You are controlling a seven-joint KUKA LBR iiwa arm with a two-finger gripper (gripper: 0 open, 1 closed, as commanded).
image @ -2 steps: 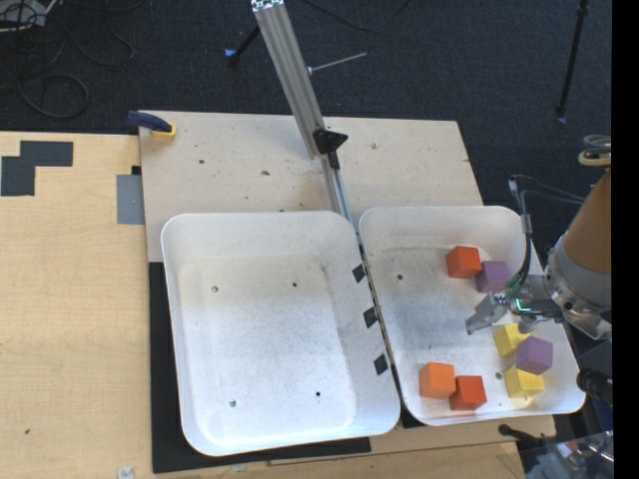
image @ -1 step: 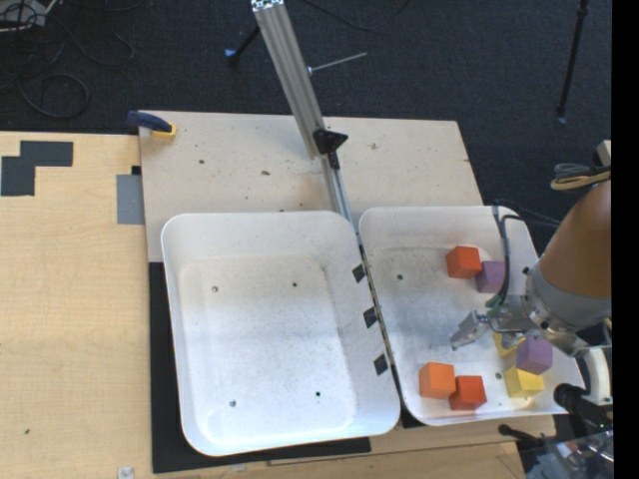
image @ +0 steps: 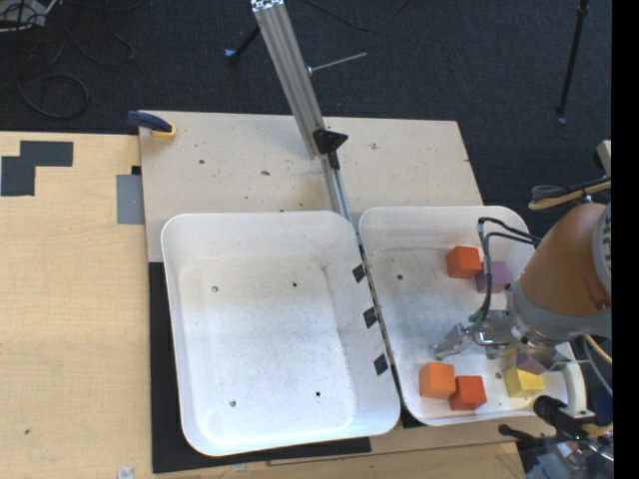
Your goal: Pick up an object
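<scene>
In the right bin: gripper (image: 457,341) low over the floor, its grey fingers pointing left and a little down; whether they are spread or closed I cannot tell, and nothing shows between them.
Arm: the orange band (image: 561,259) and grey wrist rise to the right of the gripper, covering the bin's right side.
Nearest blocks: an orange block (image: 436,379) just below the gripper, touching or nearly touching a red-orange block (image: 468,392) on its right; both sit square, with no clear long axis.
Yellow block (image: 523,381): beside the bin's lower right corner, partly hidden under the wrist, its outline hard to read.
Upper orange block (image: 462,261): near the bin's far wall, well apart from the gripper.
Purple block (image: 493,274): just right of it, perhaps touching, half hidden by the arm and a black cable (image: 489,230).
Right bin (image: 409,230): its right rim is cut off by the arm.
Left bin (image: 260,337): beside it, black clips (image: 368,316) along the shared edge.
Beyond: a slanted aluminium rail (image: 295,76) over the wooden bench (image: 230,163).
</scene>
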